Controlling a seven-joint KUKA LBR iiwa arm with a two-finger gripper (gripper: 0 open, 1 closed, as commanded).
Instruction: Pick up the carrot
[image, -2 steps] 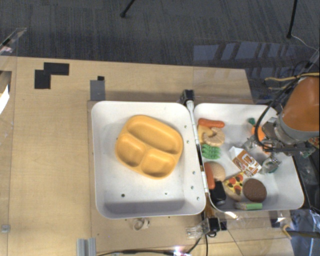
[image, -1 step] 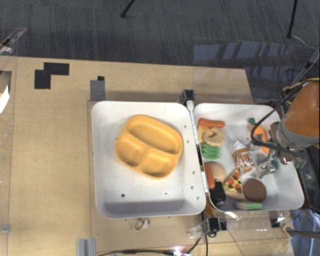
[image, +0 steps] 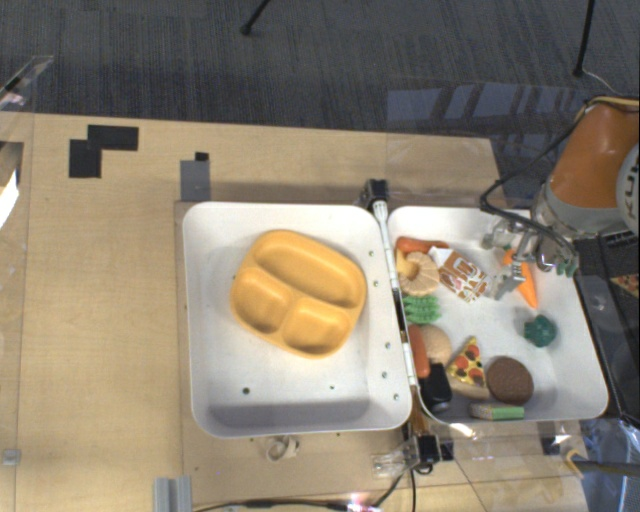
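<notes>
The tool (image: 522, 262) hangs over the right bin's (image: 575, 400) far right corner, fingers closed around the orange carrot (image: 527, 285), which points down near the rim. Open white floor lies between it and the green toy (image: 540, 330).

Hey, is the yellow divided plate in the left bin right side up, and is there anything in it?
Right side up and empty. The yellow divided plate shows its three hollow compartments facing up, all bare, in the left bin.
</notes>
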